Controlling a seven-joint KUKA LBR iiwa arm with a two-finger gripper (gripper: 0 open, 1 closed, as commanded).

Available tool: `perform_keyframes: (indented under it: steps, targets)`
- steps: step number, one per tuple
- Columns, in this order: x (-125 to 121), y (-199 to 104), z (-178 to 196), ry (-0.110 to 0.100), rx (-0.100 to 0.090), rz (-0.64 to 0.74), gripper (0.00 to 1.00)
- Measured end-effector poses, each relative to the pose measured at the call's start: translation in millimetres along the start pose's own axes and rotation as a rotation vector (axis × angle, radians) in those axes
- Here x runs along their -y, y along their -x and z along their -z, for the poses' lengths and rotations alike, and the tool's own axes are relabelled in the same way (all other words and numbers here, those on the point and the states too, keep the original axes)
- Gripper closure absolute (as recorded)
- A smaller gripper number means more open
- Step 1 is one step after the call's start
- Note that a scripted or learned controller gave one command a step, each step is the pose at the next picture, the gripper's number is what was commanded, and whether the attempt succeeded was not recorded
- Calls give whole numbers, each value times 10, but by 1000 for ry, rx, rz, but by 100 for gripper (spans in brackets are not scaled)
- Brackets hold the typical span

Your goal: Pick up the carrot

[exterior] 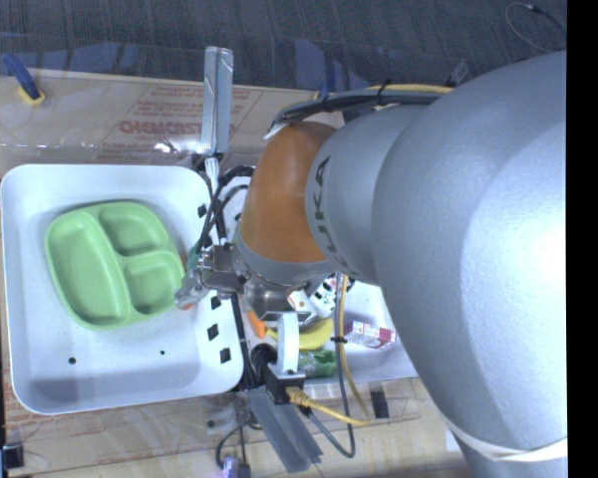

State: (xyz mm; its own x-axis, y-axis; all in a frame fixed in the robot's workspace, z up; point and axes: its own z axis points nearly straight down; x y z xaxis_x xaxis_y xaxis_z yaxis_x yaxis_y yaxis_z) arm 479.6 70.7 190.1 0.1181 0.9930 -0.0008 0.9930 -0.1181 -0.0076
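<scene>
You see the shallow white left bin (pixel 40 366) holding a light green three-compartment plastic tray (pixel 112 260), which lies well to the left of the grey arm's wrist (pixel 279 207). The right bin (pixel 404 361) is mostly covered by the arm; just below the wrist sit a yellow banana-like piece (pixel 317 337), a small white packet with red print (pixel 364 332) and a sliver of orange (pixel 256 320), possibly the carrot, its direction too hidden to judge. The gripper (pixel 194 287) is blurred; its state you cannot tell
</scene>
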Motion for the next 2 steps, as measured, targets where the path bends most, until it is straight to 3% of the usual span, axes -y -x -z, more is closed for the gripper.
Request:
perform_keyframes:
  steps: [1, 2]
  targets:
    - [-1, 1, 0, 0, 0, 0, 0]
    - [-32, 584, 4, 1, -1, 89, 0]
